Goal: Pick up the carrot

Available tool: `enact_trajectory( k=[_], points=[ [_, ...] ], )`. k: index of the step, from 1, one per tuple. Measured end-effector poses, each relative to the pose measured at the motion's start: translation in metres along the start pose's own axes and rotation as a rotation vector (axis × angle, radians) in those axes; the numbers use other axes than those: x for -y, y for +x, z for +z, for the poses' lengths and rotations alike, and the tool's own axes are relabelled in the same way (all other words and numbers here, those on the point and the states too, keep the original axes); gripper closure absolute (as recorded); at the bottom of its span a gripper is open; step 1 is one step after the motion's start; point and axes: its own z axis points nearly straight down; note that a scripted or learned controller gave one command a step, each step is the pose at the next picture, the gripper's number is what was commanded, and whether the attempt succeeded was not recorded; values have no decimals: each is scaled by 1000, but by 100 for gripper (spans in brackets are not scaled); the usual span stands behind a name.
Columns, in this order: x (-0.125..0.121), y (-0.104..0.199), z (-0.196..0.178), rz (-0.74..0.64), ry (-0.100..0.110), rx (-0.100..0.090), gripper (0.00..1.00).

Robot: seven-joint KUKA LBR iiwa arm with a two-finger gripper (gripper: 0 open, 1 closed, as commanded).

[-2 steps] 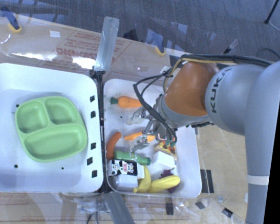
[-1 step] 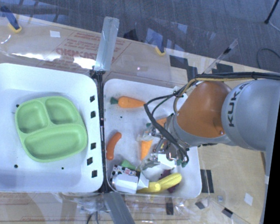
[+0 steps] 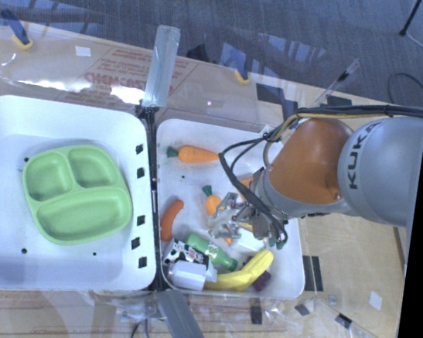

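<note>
Camera view is looking down at a slant on a bench [image 3: 341,245] that is carrying 2 shallow white bins side by side. The left bin [image 3: 14,129] is holding a green divided plate [image 3: 77,192] with 3 compartments, sitting toward the left centre of the frame. The right bin [image 3: 201,133] is holding a scatter of toy food. The carrot [image 3: 199,156], orange with a small green top pointing left, is lying on its side near the upper edge of this bin, just above the centre of the frame, apart from the other things. Below it, an orange sausage-shaped piece [image 3: 170,219] is lying by the bin's left wall, a small orange piece [image 3: 213,204] is sitting near the middle, and a green bottle-like item [image 3: 212,250], a yellow banana [image 3: 248,271] and a black-and-white cow toy [image 3: 186,257] are crowding the lower edge.

The grey arm [image 3: 375,168] with its orange band is reaching in from the right of the frame. Its claw [image 3: 229,220] is hanging low over the middle of the right bin, below and to the right of the carrot and well apart from it, close to the small orange piece. Whether the claw is apart or together I cannot tell; cables and metal parts are blurring it.

Judging from this, the task is at the approach step and the carrot is not yet grasped. The next move probably calls for travelling toward the upper left, lining up across the carrot's narrow width, then descending.
</note>
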Motion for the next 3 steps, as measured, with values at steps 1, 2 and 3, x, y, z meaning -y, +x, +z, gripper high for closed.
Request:
enact_trajectory(
  k=[1,2,3],
  points=[
    [-72,9,-70,-17,-2,0,100],
    [-53,42,-75,-23,-2,-8,100],
    [-122,58,-89,178,-2,-9,100]
  ],
)
